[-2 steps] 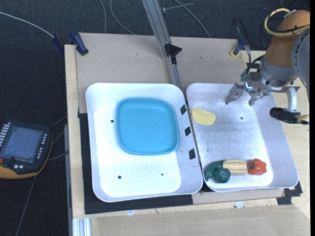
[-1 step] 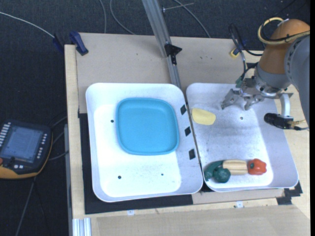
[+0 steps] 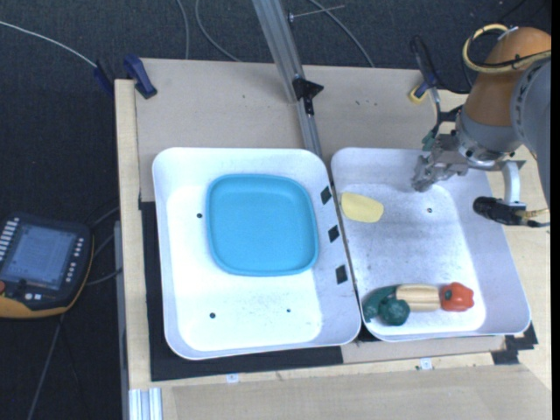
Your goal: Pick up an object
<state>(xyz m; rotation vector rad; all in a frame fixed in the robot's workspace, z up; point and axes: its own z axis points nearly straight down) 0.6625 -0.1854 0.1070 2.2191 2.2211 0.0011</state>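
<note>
In the right bin (image 3: 477, 252) a pale yellow piece (image 3: 361, 207) lies near the left wall. Along the bin's front edge sit a dark green object (image 3: 388, 308), a tan roll-shaped piece (image 3: 418, 297) and a red object (image 3: 456, 297), side by side and touching. My gripper (image 3: 427, 175) hangs over the bin's far right part, well apart from all of them. Nothing shows between its fingers, and their spread is too small to read.
The left bin (image 3: 179, 261) holds a light blue square plate (image 3: 262, 224). A metal pole (image 3: 282, 38) slants down to the gap between the bins. Blue clamps (image 3: 138, 75) grip the bench's far edge. A handheld pendant (image 3: 39, 262) lies off the bench at left.
</note>
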